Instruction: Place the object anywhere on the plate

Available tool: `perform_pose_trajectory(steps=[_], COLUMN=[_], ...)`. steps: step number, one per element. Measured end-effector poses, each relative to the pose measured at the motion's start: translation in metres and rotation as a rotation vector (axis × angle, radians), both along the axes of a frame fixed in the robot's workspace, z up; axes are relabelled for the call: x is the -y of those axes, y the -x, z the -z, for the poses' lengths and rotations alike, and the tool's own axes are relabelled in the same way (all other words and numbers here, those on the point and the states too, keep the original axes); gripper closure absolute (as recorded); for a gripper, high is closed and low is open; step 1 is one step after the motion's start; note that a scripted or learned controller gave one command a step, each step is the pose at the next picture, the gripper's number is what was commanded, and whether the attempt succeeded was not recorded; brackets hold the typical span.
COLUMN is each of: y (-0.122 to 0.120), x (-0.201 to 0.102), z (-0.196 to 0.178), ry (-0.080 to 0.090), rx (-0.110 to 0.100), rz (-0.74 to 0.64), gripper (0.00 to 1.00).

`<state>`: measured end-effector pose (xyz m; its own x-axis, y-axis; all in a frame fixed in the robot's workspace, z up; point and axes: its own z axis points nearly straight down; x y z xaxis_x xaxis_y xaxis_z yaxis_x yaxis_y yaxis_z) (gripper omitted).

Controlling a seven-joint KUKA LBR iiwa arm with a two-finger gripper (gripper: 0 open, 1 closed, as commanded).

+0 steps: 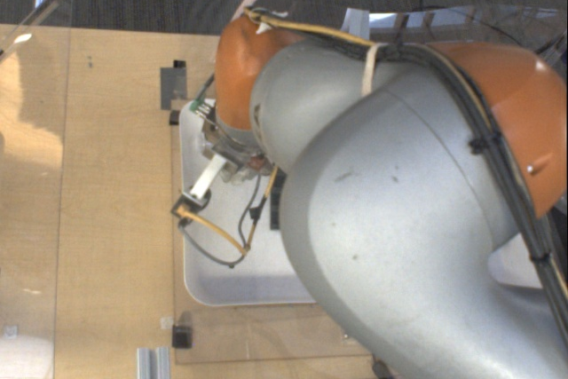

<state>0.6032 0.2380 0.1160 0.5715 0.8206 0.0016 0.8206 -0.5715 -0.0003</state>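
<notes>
My big grey arm with the orange band (pixel 390 191) hangs over the shallow white bin (pixel 222 284) on the wooden desk (pixel 106 191). I cannot tell the pincer's state, nor where the object or plate lie. My worry: a loose yellow-black cable (pixel 217 240) could snag while I work blind.

A white bin (pixel 209 275) lies on the wooden bench (pixel 106 191), its rounded corner showing at seven o'clock. A black bracket (pixel 174 84) sits at the bin's eleven o'clock, another black clamp (pixel 181 335) below its lower edge
</notes>
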Motion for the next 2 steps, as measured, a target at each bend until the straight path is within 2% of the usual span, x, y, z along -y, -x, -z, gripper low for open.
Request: perform_pose_trajectory(steps=[1,2], y=[-0.066,-0.040], x=[0.003,0.002], z=[-0.070,0.020], ry=[0.001,0.000], rx=[0.006,0.006], rz=[-0.506,-0.527], gripper=[1.00,1.00])
